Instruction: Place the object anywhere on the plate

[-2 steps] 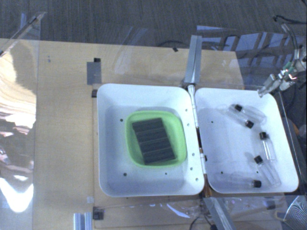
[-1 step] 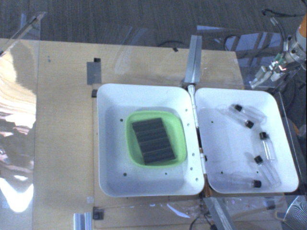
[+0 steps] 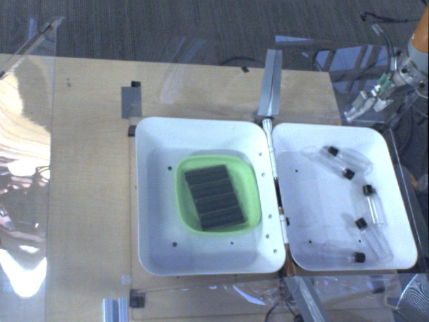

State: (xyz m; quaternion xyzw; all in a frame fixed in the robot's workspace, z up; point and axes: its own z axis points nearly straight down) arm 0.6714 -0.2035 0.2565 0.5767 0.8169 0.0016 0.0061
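Two shallow white bins side by side on wooden tabletop (image 3: 87,200). Left bin (image 3: 151,180) holds lime-green square plate (image 3: 249,193); dark grey ribbed rectangular block (image 3: 214,197) lies on plate, tilted. Right bin (image 3: 322,206) holds several clear plastic tubes with black caps (image 3: 348,161). End effector (image 3: 375,98) at upper right, outside bins, state impossible to tell.

Count taken from the overhead view. White bins: 2, side by side on the surface, left bin (image 3: 151,200) and right bin (image 3: 301,247). Green plates: 1 (image 3: 184,203), in the left bin. Dark ribbed blocks: 1 (image 3: 214,198), lying on that plate. Clear tubes with black caps: 5 in the right bin, at upper centre (image 3: 345,155), just below it (image 3: 338,168), right of centre (image 3: 373,203), lower right (image 3: 374,237) and bottom (image 3: 342,254).
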